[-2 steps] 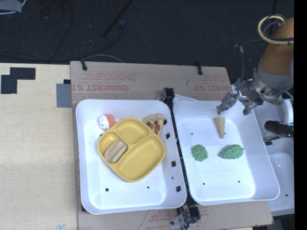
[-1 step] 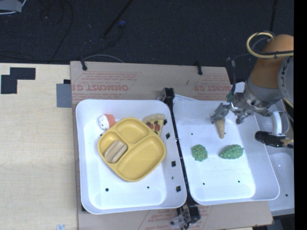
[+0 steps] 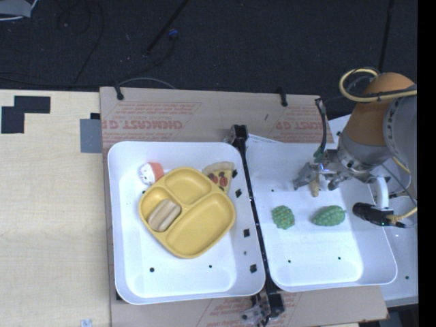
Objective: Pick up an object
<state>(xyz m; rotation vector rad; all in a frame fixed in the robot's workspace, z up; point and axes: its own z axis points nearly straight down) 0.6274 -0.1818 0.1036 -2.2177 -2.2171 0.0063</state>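
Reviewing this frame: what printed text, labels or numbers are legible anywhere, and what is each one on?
"CHEMCAST" style red lettering, upside down and mirrored from this view, on the cardboard sheet behind the left bin; the exact letters are too blurred to confirm.
More red print on the cardboard behind the right bin: too blurred to read.
More red print on the cardboard's front edge: too blurred to read.

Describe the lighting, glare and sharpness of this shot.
Camera view: even overhead light, the white bins bright but not blown out, only soft shadows beneath the yellow tray; background floor dark; overall slightly soft, and the gripper detail is blurry.
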